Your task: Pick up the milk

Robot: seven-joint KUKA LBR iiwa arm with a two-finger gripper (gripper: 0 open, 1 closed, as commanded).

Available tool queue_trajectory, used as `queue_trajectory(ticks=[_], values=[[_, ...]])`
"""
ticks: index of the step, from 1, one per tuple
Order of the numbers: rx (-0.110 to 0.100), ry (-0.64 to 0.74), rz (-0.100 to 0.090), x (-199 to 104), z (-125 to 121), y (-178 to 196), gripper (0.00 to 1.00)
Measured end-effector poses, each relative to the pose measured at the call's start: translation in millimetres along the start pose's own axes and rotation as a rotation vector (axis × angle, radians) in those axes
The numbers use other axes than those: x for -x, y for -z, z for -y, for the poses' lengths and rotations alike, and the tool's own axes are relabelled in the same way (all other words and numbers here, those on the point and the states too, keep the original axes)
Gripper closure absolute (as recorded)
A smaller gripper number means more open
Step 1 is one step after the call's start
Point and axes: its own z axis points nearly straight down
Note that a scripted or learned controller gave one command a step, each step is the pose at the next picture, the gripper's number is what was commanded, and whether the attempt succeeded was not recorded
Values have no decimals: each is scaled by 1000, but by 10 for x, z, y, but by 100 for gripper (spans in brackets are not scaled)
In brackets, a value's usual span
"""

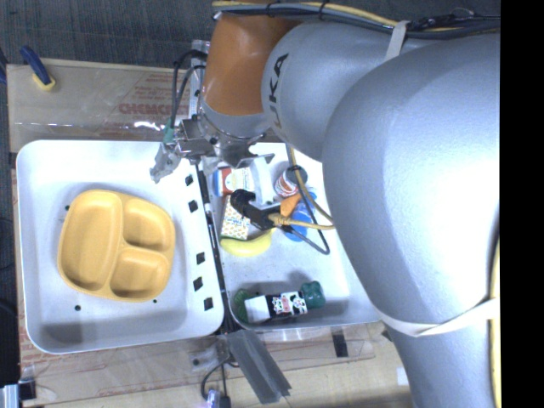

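Well apart from the milk bottle (285,303), pincer (166,161) hangs, opening can't be told. Bottle lies flat: I'd descend across its middle, clear of bin wall (299,325).

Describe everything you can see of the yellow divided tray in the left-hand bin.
The yellow divided tray looks like smooth moulded plastic with rounded corners and a raised rim. It has three compartments, one large and two smaller, with nothing in them. It lies flat, open side up, slightly turned, on the floor of the white bin on the view's left. Only that floor touches it.
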Motion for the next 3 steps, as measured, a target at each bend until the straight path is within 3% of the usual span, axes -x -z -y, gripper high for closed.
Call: queue_trajectory(ticks=[1, 2, 3], values=[[-1, 1, 0, 13, -3, 102, 100], [1, 17, 0, 524, 168, -52, 100], [5, 378, 1, -175, -21, -154, 100]])
